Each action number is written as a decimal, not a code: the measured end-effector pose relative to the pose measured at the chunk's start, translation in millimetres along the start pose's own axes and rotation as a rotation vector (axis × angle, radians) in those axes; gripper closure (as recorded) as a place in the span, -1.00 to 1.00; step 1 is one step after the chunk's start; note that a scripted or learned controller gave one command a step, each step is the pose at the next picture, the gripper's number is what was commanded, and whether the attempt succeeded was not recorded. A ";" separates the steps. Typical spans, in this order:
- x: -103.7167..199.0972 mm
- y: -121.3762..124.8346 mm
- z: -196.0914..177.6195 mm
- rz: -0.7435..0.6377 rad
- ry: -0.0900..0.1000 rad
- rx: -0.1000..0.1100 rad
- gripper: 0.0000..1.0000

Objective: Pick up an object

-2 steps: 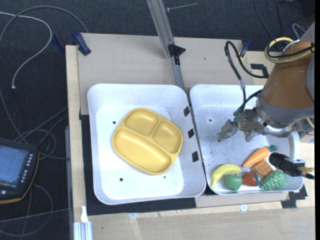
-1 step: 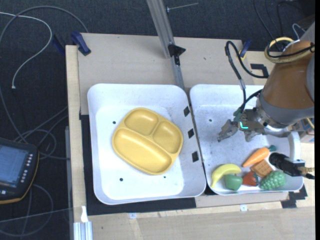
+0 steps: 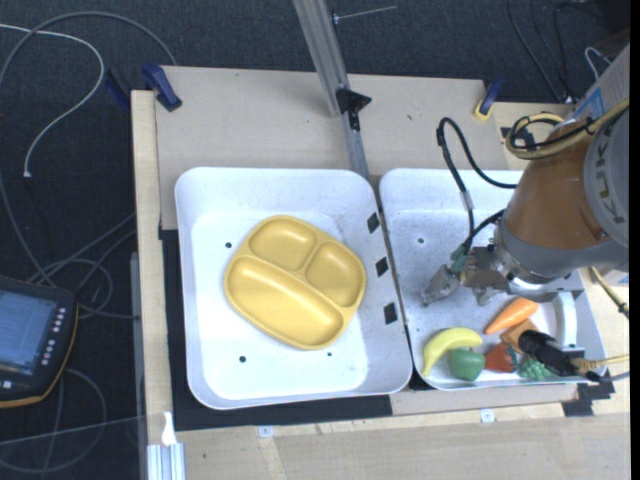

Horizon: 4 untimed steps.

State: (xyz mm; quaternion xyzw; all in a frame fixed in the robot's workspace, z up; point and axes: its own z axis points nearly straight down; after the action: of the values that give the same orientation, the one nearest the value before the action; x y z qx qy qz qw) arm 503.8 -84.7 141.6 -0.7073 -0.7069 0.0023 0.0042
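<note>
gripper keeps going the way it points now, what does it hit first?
The gripper points down and left at bare floor of the right bin, so likely the bin floor first. The banana sits just nearer; depth is unclear.

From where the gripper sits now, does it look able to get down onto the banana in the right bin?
Probably yes. The gripper hangs just above the banana, with bare bin floor between them. The green fruit touches the banana's lower side, which may crowd a grasp there.

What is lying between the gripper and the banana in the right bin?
Nothing. In the camera view, bare white bin floor separates the gripper from the banana just below it.
</note>
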 end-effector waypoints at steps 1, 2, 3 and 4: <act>0.7 -0.8 51.7 -0.001 0.000 -0.002 -1.00; 0.9 1.0 38.4 -0.001 0.000 -0.009 1.00; -3.2 4.5 -5.8 -0.001 -0.003 -0.015 1.00; -4.0 3.1 -49.3 -0.002 -0.003 -0.015 1.00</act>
State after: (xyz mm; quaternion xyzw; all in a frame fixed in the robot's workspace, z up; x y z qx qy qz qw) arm 507.3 -88.8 190.8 -0.7067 -0.7075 -0.0019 -0.0024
